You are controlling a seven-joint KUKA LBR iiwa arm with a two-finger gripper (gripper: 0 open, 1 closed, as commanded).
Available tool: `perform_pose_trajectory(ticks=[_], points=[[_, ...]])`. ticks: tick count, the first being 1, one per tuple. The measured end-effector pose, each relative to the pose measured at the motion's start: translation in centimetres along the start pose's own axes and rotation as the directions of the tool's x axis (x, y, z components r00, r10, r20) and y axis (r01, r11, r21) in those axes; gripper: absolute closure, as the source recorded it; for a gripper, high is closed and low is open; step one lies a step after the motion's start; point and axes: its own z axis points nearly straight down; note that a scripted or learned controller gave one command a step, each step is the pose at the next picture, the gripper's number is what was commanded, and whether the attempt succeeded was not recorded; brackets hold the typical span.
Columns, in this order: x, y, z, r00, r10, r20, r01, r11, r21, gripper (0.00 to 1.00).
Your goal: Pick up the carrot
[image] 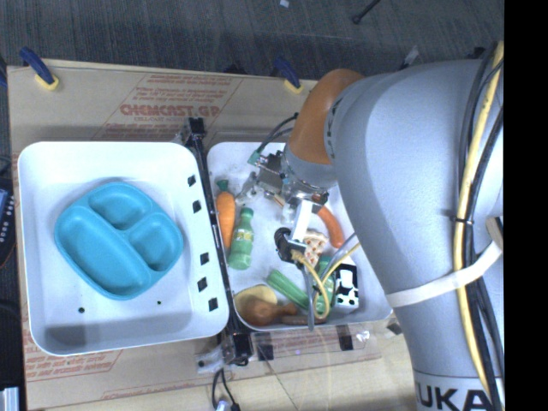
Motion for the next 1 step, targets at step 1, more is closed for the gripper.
perform_pose_trajectory(ticks=[1], points=[[0.12, 0.0, -1.01, 1.0, -0.008, -0.002, 0.008, 1.0, 0.002, 1.0]])
